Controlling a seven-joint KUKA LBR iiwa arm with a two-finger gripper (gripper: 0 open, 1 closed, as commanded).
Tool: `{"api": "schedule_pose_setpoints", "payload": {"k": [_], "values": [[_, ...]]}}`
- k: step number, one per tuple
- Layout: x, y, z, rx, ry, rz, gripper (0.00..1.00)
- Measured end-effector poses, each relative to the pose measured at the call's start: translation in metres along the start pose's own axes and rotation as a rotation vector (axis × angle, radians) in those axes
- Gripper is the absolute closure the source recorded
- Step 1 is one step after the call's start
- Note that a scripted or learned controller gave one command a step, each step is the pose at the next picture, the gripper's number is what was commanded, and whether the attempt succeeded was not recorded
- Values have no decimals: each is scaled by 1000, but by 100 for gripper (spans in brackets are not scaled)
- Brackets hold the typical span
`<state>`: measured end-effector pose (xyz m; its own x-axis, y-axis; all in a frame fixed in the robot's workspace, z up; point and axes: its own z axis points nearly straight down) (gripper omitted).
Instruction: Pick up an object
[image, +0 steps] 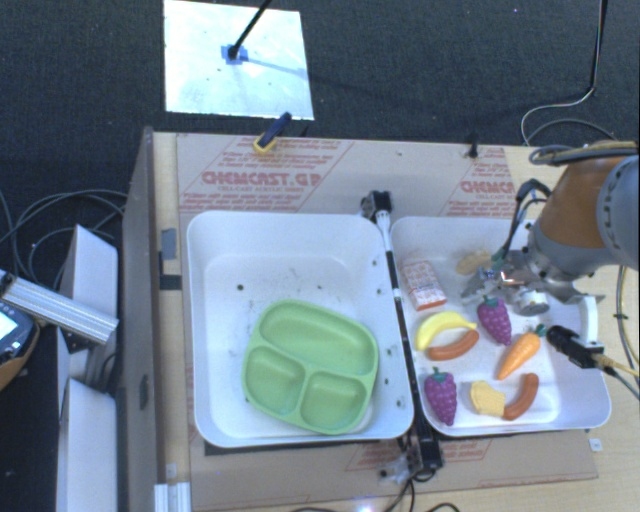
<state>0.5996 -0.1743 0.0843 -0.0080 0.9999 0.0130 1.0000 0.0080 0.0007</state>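
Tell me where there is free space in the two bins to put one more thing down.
Left bin: bare floor behind the green tray, and a strip along the left wall. Right bin: crowded; toy food covers the middle and front, with the gripper over it. A small bare patch lies behind the carton.

Bench with two white bins side by side

The bench (300, 165) is topped by a pale board printed with red lettering; the left bin (215, 300) and the right bin (590, 400) sit on it, touching along a shared middle edge; near the board's far edge, just beyond the left bin, lies a small yellow and dark tool (270, 135); cables trail at the near edge.
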Motion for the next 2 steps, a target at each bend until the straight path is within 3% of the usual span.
{"api": "schedule_pose_setpoints", "payload": {"k": [1, 2], "values": [[48, 66, 1, 19, -11, 10, 0], [16, 71, -120, -7, -16, 6, 0]]}}
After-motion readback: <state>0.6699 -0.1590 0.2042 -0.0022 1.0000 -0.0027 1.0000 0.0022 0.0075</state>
